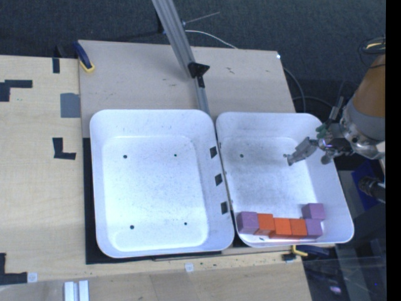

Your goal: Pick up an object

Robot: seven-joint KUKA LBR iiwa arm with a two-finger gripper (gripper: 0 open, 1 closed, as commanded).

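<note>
**Blocks clustered at the near edge of the right bin, arm above the far side**

The objects to pick are small blocks lying in a tight row along the near wall of the right bin (326, 187). From the left: one purple block (248, 221), then orange blocks (283, 226) that seem to number three, though the joins between them are hard to make out, then two purple blocks (314, 218) at the right end, one just behind the other. That makes three purple pieces in all. The row touches or nearly touches the bin's near wall, and the pieces press against one another, so each block has a neighbour at its side.

The rest of the right bin's floor is bare white with fine dark specks. The gripper (308, 149) hangs over the bin's right half, well apart from the blocks and nothing between its jaws; whether the jaws stand wide or narrow I cannot tell, as they are small and blurred. The grey arm with its orange band (369, 93) enters from the right edge.

The left bin (100, 168) sits just beside the right one, their rims meeting, with three small black clips (218, 179) along the seam. A slanted metal rail (175, 30) crosses the surface (125, 74) behind the two bins. A blue and yellow clamp (84, 58) sits at the far left corner of the board, and another (307, 251) just beside the near rim of the right bin.
</note>
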